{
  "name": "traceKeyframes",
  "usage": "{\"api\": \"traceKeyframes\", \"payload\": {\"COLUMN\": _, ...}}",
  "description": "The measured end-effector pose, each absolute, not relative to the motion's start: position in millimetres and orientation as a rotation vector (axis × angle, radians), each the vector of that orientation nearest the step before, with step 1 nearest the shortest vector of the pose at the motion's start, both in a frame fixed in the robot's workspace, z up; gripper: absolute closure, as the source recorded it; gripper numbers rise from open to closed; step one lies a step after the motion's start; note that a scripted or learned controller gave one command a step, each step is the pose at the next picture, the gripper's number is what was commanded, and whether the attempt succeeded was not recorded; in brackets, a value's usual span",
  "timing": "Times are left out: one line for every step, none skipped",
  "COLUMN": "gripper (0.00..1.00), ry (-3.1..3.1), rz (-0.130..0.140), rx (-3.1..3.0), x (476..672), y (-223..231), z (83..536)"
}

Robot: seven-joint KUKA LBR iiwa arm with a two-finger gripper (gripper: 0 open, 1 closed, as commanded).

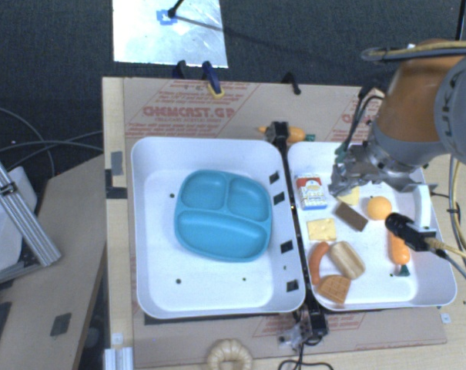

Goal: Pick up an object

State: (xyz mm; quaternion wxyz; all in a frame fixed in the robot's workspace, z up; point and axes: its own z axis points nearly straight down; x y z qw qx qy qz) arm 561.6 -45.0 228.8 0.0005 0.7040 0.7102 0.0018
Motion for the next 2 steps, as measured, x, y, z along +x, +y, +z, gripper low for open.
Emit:
{"api": "traceKeyframes", "payload": {"gripper": 1.00, "ry": 2.229, "rz": 0.007, "rx": 2.210, "x": 595.5, "y": -9.8, "z": 234.0}}
{"api": "traceKeyframes", "payload": {"gripper": 1.00, "ry": 2.229, "rz": 0.005, "rx": 2.212, "x": 614.1, "y": 25.6, "z": 231.5}}
